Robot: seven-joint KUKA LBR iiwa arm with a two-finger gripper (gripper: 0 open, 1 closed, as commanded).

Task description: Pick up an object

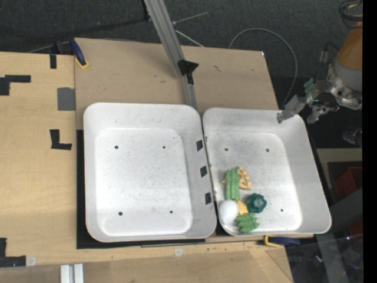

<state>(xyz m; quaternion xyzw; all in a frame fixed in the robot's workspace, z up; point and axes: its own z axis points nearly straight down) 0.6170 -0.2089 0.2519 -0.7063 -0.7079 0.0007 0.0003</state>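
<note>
From the overhead camera, two shallow white bins sit side by side on the desk (141, 63), the left bin (141, 114) at about 9 o'clock of the scene's middle and the right bin (294, 158) at about 3 o'clock, their inner rims touching along a seam marked by small dark clips. All the loose things lie in the right bin, bunched toward its 7 o'clock corner: a long green ridged piece (232, 185) lies roughly upright in the picture, with a small tan lumpy item (244, 178) just beside it at its 2 o'clock. Below them a white ball (228, 209) sits against the bin's inner wall, touching a bit of yellow (241, 207) at its 3 o'clock. A dark teal round object (256, 203) rests just beside that, and a light green knobbly toy (247, 222) lies at the bottom rim, at 6 o'clock of the group. The arm (352, 52) comes in at the scene's 2 o'clock, its orange band above the grey wrist, and the gripper (300, 108) hangs over the right bin's 1 o'clock corner, well apart from the cluster. Whether the jaws are spread or pressed together cannot be told; nothing is seen between them. A grey metal bar (168, 34) slants down from 12 o'clock toward the seam.
</note>
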